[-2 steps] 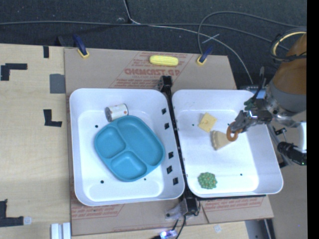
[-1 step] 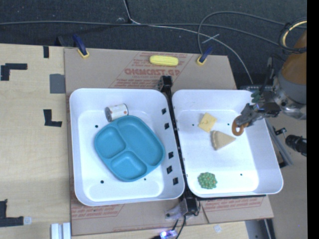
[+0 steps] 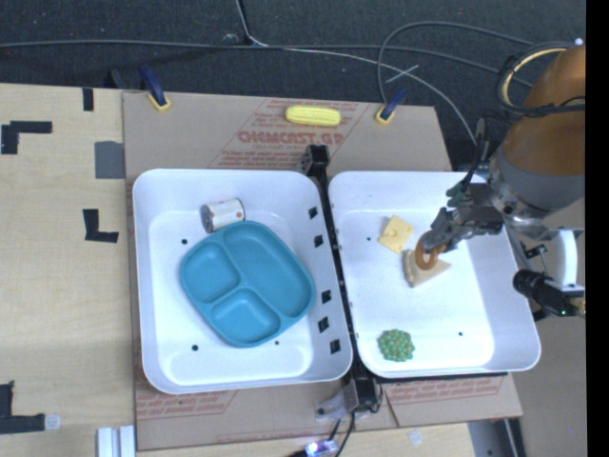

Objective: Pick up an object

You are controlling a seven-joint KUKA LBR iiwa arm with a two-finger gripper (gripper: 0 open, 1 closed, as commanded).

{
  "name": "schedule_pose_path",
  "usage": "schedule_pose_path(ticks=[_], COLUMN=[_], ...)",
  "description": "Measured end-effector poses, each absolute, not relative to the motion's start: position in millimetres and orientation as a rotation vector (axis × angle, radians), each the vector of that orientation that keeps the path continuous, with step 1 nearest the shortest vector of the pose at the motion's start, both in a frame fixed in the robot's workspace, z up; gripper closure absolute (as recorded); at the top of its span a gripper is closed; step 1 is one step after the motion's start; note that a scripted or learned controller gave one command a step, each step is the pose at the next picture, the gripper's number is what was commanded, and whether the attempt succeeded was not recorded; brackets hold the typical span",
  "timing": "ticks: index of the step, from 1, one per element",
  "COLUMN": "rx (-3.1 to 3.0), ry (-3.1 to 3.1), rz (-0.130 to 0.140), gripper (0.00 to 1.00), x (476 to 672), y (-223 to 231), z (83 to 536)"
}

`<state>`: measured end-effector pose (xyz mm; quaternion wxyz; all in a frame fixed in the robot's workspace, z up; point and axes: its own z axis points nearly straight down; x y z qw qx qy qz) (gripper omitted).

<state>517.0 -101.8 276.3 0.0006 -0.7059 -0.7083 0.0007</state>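
Tool over toast (mid-bin).

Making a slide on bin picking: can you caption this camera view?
Gripper down on a tan wedge in the right bin, beside a yellow piece.

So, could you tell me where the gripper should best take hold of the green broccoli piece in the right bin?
Probably straight down from above, closing across the middle of the broccoli piece. It is a small rounded lump lying flat on the right bin floor, apart from the front wall, with open floor either side for fingers.
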Motion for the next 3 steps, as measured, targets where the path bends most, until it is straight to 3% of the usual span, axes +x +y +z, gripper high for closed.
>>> schedule_pose_path(ticks=[3], rx=[-2.212], ry=[-2.228], rz=[0.001], gripper=[1.0], x=[502.3], y=[62], z=[251])
